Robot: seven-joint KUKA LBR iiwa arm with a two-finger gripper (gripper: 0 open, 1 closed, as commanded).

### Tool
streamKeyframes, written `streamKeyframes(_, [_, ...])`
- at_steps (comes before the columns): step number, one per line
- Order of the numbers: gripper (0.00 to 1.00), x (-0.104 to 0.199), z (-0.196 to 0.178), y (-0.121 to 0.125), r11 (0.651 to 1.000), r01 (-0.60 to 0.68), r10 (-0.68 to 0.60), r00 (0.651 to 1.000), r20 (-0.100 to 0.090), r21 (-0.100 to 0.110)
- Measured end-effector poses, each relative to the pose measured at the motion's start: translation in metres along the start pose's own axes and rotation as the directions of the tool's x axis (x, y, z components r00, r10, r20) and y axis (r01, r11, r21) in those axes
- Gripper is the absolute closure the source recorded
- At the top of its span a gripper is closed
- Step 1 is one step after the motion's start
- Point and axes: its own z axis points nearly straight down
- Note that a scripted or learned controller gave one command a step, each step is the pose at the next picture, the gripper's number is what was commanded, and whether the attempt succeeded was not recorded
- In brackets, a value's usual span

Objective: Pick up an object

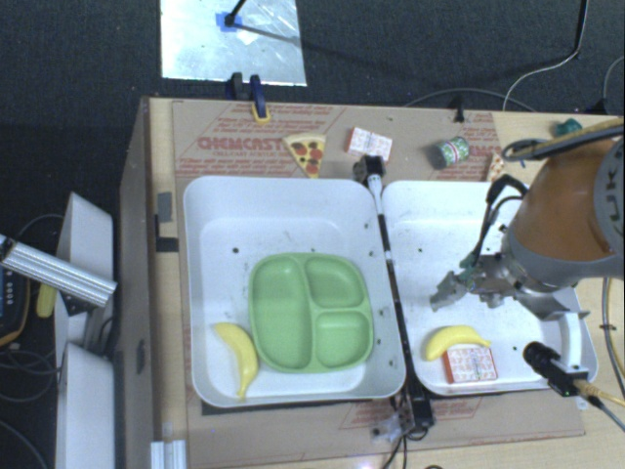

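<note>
From the camera above, the brown board bench sits on dark carpet, printed with red lettering along its far edge. A shiny metal sheet lies on the floor beyond it. Two white bins sit side by side: the left bin holds a green divided plate and a yellow banana lying by the plate's near-left edge. The right bin holds a second banana just above a small red-and-white box, both in its near part. The grey and orange arm reaches over the right bin, and its gripper hangs above the second banana with nothing seen between its fingers; whether they are spread or closed cannot be told. On the bench's far strip rest a pizza slice toy, a small white card and a green can
</note>
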Motion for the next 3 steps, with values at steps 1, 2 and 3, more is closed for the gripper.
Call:
streamKeyframes(1, [0.0, -0.051, 0.099, 0.048, 1.0, -0.002, 0.002, 1.0, 0.001, -0.002])
streamKeyframes(2, [0.0, -0.097, 0.064, 0.143, 1.0, 0.001, -0.001, 1.0, 0.002, -0.004])
streamKeyframes(3, [0.0, -0.136, 0.099, 0.103, 1.0, -0.001, 0.001, 1.0, 0.002, -0.001])
